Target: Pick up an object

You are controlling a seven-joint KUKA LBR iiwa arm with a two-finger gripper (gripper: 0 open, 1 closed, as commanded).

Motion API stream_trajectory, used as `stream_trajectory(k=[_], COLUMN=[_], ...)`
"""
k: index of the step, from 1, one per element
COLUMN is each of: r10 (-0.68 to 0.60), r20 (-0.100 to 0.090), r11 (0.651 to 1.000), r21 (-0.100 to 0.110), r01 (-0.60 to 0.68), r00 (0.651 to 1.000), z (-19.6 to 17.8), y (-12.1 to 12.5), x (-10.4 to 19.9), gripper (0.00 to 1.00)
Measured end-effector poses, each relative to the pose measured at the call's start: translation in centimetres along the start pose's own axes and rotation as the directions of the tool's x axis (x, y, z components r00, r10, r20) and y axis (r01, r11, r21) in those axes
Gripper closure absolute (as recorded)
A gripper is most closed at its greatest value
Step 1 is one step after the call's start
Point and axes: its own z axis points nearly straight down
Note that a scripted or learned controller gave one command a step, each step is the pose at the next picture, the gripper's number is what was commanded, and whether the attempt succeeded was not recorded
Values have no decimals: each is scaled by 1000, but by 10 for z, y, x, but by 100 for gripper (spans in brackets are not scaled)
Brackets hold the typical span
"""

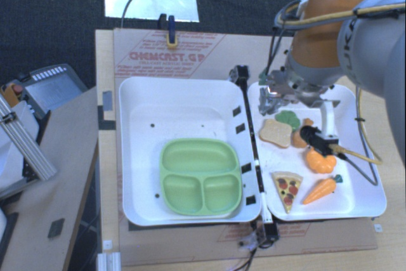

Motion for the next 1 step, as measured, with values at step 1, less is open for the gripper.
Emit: stream_trajectory(k=[1], r10=[-3], r20=[-2], r11=[1000], r21=[-1], r01=[3], r00=[1000], z=[-3], y=[-11], x=[60], gripper=[100])
